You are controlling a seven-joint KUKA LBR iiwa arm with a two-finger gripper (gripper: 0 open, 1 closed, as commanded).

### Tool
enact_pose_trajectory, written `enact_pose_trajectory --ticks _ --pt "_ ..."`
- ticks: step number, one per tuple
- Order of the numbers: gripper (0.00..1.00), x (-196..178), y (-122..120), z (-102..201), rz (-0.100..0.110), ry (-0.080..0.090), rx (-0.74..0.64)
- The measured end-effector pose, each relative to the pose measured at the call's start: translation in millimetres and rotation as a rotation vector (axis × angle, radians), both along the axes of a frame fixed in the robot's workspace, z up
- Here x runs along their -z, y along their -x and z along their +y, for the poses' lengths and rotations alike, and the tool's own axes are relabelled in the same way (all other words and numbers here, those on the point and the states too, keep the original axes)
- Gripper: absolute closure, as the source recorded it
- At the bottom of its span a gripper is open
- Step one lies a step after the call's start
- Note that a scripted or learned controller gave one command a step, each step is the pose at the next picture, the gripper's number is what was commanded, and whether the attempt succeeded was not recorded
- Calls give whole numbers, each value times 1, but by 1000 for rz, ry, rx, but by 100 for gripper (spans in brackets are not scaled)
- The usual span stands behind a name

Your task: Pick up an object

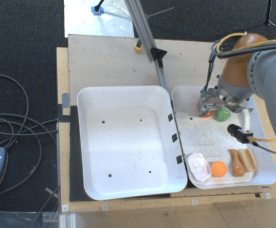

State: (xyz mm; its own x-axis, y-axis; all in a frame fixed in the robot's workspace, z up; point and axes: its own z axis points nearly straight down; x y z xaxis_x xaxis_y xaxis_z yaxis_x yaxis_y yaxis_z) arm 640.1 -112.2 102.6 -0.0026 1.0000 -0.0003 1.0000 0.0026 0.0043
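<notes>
The end effector (pixel 206 107), clenched or released I cannot tell, sits low over a small red object (pixel 205 114) at the far side of the right bin (pixel 202 139); it looks light and rigid, best pinched across its middle

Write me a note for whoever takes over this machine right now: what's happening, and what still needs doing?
Gripper: down at the far end of the right-hand white bin, over a small red-orange thing and beside a green rounded piece. Whether it grips anything cannot be told.
Along that bin's near edge: a white crumpled lump, a small orange ball, a brown sausage-shaped toy and a tan bun-shaped piece.
Done: nothing visibly lifted.
Left: grip one object and raise it.
</notes>
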Motion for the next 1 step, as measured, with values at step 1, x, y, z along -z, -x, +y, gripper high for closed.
enact_pose_trajectory --ticks 1 --pt "100 -45 3 -2 -1 0 2"
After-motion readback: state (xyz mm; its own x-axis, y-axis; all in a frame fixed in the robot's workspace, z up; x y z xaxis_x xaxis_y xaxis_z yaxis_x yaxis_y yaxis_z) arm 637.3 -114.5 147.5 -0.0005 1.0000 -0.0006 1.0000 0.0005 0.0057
